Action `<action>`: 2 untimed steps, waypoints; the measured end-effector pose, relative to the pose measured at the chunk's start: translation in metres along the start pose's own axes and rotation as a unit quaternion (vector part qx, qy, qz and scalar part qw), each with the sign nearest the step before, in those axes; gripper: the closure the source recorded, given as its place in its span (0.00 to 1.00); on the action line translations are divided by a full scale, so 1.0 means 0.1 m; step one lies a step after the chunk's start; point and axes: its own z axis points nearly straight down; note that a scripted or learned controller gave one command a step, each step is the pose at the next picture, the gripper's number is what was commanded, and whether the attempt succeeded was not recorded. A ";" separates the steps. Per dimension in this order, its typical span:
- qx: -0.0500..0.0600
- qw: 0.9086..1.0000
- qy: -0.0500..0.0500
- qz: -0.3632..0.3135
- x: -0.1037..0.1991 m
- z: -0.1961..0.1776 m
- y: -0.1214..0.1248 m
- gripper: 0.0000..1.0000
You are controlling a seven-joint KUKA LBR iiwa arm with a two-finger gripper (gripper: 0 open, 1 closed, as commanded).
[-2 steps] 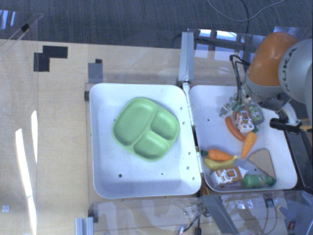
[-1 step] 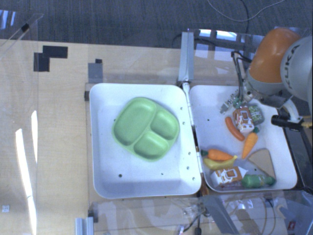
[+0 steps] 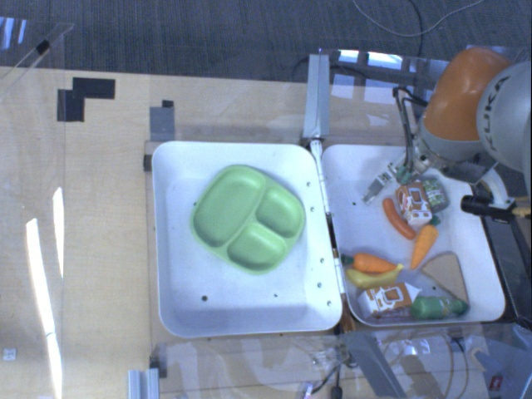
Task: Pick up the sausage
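Inside the right bin [image 3: 490, 302], the sausage [image 3: 397, 218] lies beside a small packet [image 3: 418, 202]. Above it hangs the end effector [image 3: 380, 183], seemingly open and empty.

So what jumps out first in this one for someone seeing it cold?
The green divided plate lying alone in the left bin. Then the orange-banded arm over the right bin, its gripper beside the sausage, with toy food crowded along that bin's near side.

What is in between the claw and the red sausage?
Just bare white bin floor in the camera view. The gripper sits up-left of the sausage, nothing between.
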 end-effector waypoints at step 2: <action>-0.008 1.000 -0.009 -0.019 0.18 0.00 -0.41 1.00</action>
